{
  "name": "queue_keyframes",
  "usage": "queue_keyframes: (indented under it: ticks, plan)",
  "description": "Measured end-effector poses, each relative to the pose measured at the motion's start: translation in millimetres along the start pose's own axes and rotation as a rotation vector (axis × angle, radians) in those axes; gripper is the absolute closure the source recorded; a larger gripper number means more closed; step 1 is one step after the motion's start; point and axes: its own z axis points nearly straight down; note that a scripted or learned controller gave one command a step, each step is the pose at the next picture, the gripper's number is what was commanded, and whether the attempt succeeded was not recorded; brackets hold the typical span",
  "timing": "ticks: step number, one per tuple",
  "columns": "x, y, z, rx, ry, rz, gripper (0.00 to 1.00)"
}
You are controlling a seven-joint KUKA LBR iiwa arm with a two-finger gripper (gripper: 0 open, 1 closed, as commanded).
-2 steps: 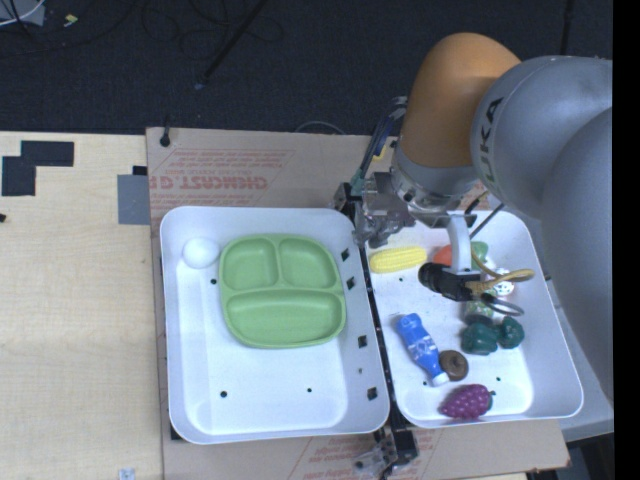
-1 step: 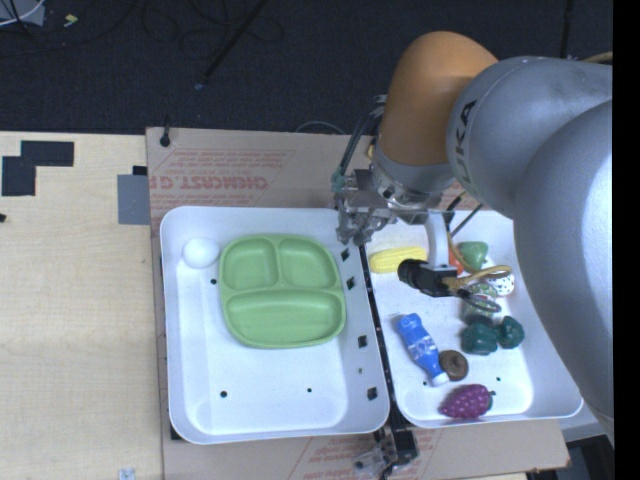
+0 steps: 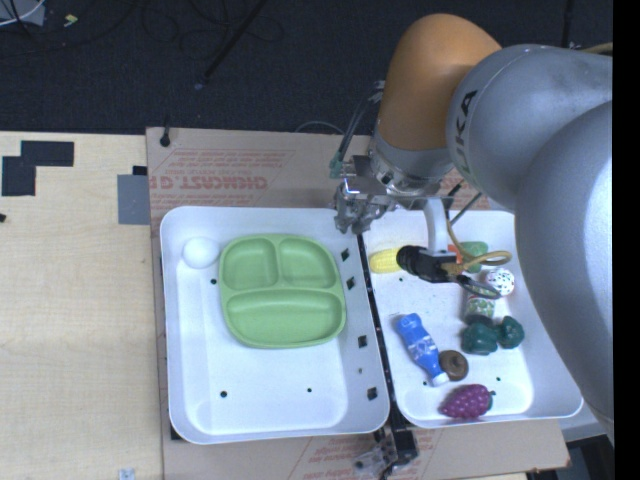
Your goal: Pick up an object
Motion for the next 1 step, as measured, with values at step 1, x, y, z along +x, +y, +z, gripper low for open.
queue_keyframes:
  ticks: [1]
  plan:
    - [1.4,-13.0,3.6,0.003,-0.001,0.002,1.00]
